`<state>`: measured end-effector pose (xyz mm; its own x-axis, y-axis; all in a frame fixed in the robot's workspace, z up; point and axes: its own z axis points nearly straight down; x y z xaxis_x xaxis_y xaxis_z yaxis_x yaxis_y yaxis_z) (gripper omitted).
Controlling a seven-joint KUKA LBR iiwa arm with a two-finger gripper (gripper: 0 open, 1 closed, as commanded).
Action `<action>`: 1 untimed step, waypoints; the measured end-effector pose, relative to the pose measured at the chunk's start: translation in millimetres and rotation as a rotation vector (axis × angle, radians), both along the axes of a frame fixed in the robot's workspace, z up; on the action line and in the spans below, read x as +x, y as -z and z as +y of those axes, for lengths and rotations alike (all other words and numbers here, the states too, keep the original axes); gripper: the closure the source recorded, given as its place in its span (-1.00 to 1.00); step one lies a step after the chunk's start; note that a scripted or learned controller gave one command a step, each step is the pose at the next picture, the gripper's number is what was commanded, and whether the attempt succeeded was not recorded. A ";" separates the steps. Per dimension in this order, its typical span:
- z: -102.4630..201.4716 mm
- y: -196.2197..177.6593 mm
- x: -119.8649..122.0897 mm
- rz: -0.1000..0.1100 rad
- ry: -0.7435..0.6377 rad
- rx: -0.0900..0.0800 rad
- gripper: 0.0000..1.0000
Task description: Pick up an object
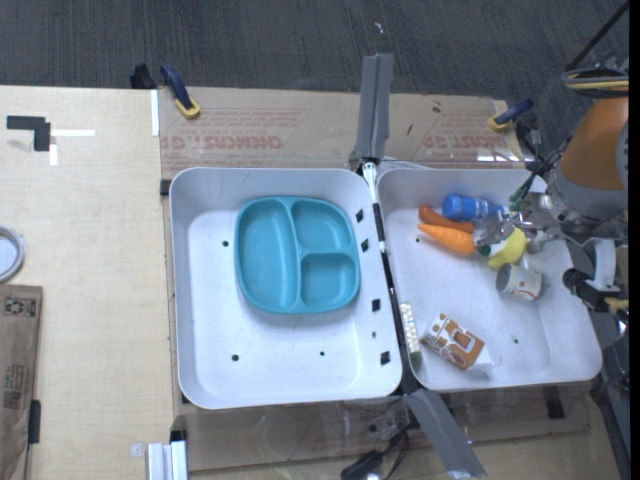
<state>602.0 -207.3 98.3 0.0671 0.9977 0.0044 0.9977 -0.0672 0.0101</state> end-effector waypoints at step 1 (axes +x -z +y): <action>-0.9 -12.5 2.1 -0.007 -0.001 -0.003 1.00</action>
<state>604.1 -208.2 110.8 0.0662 0.9978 0.0015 0.9977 -0.0662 0.0176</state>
